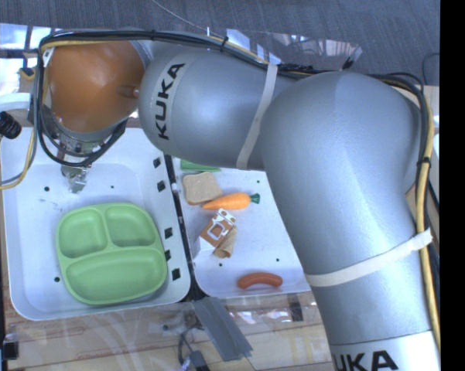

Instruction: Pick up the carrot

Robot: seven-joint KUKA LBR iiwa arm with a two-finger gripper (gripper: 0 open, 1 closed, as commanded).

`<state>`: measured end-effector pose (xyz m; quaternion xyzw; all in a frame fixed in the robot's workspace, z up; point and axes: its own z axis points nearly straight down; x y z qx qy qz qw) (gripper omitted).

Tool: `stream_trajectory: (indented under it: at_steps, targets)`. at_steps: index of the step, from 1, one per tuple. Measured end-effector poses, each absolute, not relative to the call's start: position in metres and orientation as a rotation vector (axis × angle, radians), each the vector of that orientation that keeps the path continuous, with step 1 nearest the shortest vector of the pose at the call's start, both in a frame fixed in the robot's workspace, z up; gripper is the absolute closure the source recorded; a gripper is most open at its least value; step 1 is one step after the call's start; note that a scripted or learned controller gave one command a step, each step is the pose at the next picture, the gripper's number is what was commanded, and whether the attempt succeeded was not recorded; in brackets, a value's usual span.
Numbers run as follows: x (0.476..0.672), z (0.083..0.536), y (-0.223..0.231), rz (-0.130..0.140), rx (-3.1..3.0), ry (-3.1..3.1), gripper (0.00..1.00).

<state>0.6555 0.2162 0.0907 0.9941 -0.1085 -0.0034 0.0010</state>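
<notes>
Hovering gripper (76,178) over left bin (31,207), jaw state unclear; carrot (228,201) well right in right bin (282,242), long axis left-right.

The carrot (227,202) is bright orange with a small green top. The toast (200,187) is light brown. The sausage (259,281) is reddish orange. The plate (111,252) is soft green. Both bins (31,230) are white. The arm (325,168) is shiny grey with black letters and an orange band (89,83).
</notes>
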Motion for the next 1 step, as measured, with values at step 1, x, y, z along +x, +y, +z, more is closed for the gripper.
stream_trajectory:
  at_steps: [1]
  targets:
    - [0.6555, 0.1015, 0.2167, -0.015, 3.121, -0.342, 1.0]
